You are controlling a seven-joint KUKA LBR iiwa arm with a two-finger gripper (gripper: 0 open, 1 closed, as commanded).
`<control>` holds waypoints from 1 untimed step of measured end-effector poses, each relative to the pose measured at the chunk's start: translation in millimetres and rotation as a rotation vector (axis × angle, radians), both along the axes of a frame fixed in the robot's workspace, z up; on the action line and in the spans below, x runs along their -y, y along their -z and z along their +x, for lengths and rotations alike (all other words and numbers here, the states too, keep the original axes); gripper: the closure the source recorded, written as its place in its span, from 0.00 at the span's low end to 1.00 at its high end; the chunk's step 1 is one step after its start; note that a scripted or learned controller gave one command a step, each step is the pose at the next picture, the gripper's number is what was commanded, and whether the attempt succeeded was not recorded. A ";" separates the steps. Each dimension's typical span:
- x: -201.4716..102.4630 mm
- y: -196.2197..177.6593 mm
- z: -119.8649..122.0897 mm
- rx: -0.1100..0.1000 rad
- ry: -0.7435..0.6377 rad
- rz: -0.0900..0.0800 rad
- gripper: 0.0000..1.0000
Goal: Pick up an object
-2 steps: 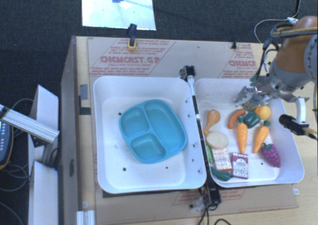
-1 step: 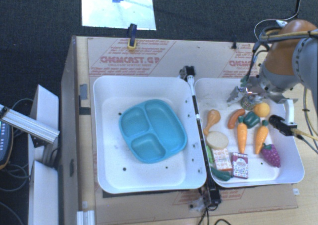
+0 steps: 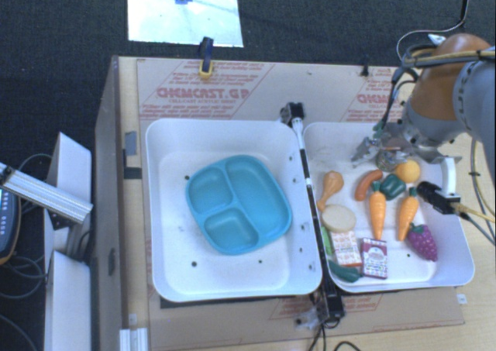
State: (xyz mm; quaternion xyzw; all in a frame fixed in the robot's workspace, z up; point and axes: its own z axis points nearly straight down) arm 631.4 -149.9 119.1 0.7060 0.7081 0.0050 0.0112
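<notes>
Camera view: arm (image 3: pixel 453 94) comes in from the right, wrist over the back of the right bin (image 3: pixel 465 264). Gripper (image 3: pixel 385 152) sits low at the bin's back area, w/ metal finger parts splayed toward the left. Can't tell how far open the claw is or whether anything is caught in it; the wrist hides the tips.

Candidate things all lie in the right bin: a yellow lemon-like piece (image 3: pixel 408 170) just beside the gripper, a green pepper (image 3: pixel 392 186) touching or nearly touching it, an orange piece (image 3: pixel 367 184), two carrots (image 3: pixel 377 214) side by side, a drumstick (image 3: pixel 331 187) near the divider, a round slice (image 3: pixel 339 218), purple grapes (image 3: pixel 422 242), and two small cartons (image 3: pixel 374 256) at the front.

Step, as I judge it: approach/descent onto the cluster by the lemon, grasp not confirmed. Next move prob. calls for settling the tips around one piece only. The lemon and pepper are packed close, so a clean straddle is tight and a neighbour could get nudged.

Edges & room: the back wall of the right bin is near the gripper, so little slack that way. The divider rim (image 3: pixel 306 179) is well apart to the left. The left bin (image 3: pixel 167 264) holds a blue divided plate (image 3: pixel 236 204) w/ bare floor around it, so there's open room there.
</notes>
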 end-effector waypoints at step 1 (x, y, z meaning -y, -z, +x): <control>47.5 -8.8 40.4 -0.009 0.001 0.002 0.00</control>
